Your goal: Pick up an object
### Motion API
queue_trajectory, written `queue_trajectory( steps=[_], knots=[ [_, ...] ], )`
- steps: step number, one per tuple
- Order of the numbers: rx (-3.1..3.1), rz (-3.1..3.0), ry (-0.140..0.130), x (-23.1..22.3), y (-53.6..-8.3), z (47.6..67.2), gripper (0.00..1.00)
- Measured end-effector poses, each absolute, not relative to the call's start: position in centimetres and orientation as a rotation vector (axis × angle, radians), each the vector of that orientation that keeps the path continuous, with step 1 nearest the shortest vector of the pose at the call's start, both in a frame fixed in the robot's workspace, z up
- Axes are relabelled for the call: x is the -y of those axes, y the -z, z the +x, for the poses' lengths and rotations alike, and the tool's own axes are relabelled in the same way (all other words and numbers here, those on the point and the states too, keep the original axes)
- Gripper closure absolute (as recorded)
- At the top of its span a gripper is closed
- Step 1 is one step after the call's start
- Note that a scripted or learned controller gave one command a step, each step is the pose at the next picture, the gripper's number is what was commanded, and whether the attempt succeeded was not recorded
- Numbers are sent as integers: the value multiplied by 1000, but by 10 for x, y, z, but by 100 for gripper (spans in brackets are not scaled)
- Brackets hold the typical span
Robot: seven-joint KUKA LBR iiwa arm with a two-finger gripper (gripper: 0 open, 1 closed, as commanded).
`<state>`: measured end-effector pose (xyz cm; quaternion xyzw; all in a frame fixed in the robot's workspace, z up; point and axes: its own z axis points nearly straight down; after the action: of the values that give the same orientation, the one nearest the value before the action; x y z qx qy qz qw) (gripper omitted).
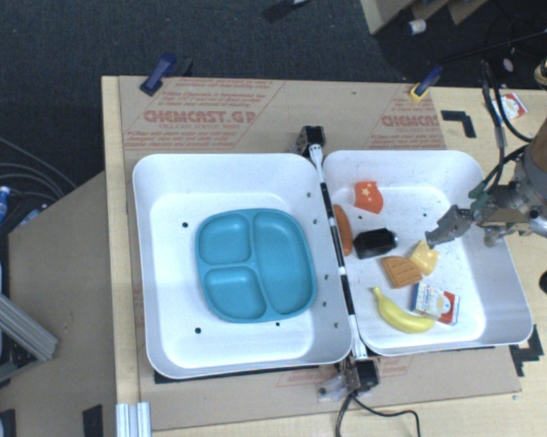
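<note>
The tool (441,228) hangs over the right bin (491,321), near the counter's right edge, its tip just above a pale yellow block (424,259); how far it is open cannot be told. Beside the block lie a brown wedge (400,270), a banana (401,312), a black object (375,241) and a red piece (368,197). A blue divided plate (253,264) sits in the left bin (164,198).
</note>
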<state>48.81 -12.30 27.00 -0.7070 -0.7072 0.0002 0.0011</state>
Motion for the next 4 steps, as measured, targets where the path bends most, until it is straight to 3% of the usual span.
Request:
queue_trajectory(
  steps=[1,2,3,4],
  knots=[
    [2228,-2226,11,105,-105,570,0],
    [2223,-2221,1,96,-85,636,0],
    [2224,-2223,4,96,-95,636,100],
    [2223,-2223,4,96,-95,636,0]
  ],
)
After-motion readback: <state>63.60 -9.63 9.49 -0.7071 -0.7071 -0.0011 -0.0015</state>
